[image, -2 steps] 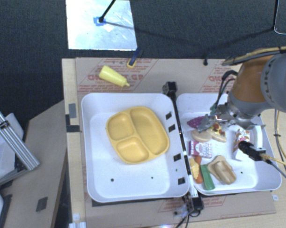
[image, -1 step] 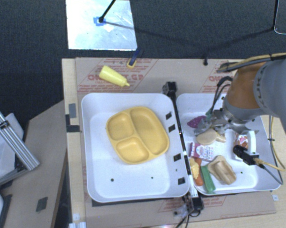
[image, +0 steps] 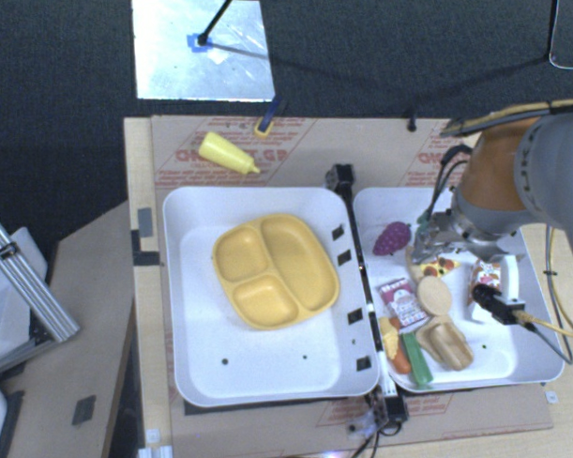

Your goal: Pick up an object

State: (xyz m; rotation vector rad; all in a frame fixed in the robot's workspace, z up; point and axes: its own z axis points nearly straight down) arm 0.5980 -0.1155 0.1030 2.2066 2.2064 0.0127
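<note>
**Operator:** What lies nearest in the right-hand shallow white bin [image: 502, 359]?

**Spotter:** Along its near edge, toward the near left corner, you have a green plastic stick [image: 418, 361] with an orange carrot-like piece [image: 401, 361] just beside it. A tan toy bread loaf [image: 447, 344] touches the stick's other side.

**Operator:** And further in?

**Spotter:** You'll find a small red and white carton [image: 402, 302] beside a pale oval toy [image: 434, 295]. These are all things you could pick, and all lie loose on the bin floor.

**Operator:** Where's the gripper?

**Spotter:** Your two-finger gripper [image: 426, 245] hangs low just beyond the oval toy. A purple toy grape bunch [image: 392, 237] sits just beside it, toward the bin's far left corner. I cannot tell whether the gripper is closed or grasping anything. The grey arm [image: 538, 168] reaches in over the far right corner.

**Operator:** The other bin?

**Spotter:** The left-hand shallow white bin [image: 273, 369] holds a yellow three-compartment plastic plate [image: 274, 269] near its middle.

**Operator:** Anything beyond the bins?

**Spotter:** A yellow squeeze bottle [image: 226, 152] lies on its side on the brown cardboard sheet [image: 358, 141], past the left bin's far edge.
</note>
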